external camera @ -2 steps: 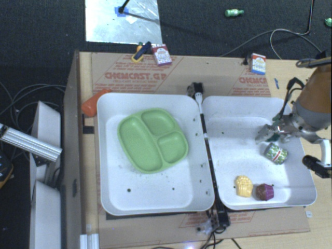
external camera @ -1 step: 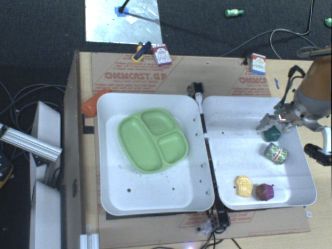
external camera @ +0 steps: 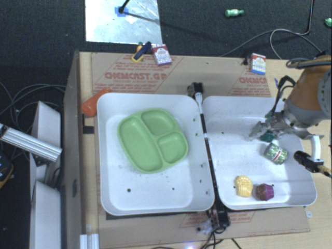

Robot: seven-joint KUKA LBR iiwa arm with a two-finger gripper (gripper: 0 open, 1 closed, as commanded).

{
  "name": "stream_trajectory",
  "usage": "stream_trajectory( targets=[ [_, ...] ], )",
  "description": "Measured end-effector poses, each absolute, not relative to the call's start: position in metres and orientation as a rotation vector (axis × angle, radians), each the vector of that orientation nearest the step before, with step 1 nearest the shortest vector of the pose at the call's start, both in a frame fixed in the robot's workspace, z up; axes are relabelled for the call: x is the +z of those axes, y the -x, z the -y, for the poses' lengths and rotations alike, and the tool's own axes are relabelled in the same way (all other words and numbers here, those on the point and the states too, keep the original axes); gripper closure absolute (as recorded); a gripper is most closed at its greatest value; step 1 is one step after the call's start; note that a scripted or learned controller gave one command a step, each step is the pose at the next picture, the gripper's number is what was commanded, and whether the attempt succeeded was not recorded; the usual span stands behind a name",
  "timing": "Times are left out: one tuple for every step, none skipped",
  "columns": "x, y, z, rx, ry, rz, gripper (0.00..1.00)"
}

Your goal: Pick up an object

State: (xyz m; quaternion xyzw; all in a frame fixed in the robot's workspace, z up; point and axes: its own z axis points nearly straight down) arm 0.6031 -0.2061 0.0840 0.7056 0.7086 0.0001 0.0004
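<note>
The grey arm (external camera: 311, 95) with its orange band reaches in over the right bin (external camera: 233, 154), and the jaws (external camera: 268, 130) sit low near the bin's far right part. Whether the jaws are apart or together cannot be told, since the wrist covers them from above. A small dark teal object (external camera: 268, 136) lies right beneath the jaws, partly hidden. Just beside it, toward the bin's right edge, lies a small can (external camera: 276, 153) with a green and white label, tipped on its side. Near the bin's front edge a yellow toy (external camera: 243, 185) and a purple toy (external camera: 265, 192) lie touching each other. The left bin (external camera: 111, 191) carries a green divided plate (external camera: 152, 140) in its middle. Two small cartons (external camera: 162, 55) (external camera: 258, 64) stand at the bench's far edge.
</note>
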Motion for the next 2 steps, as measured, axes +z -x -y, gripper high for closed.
stream_trajectory(
  targets=[
    [0.095, -0.605, 0.206, 0.003, -2.211, -2.226, 1.0],
    [0.191, -0.586, 0.167, 0.006, -2.211, -2.223, 1.0]
  ],
)
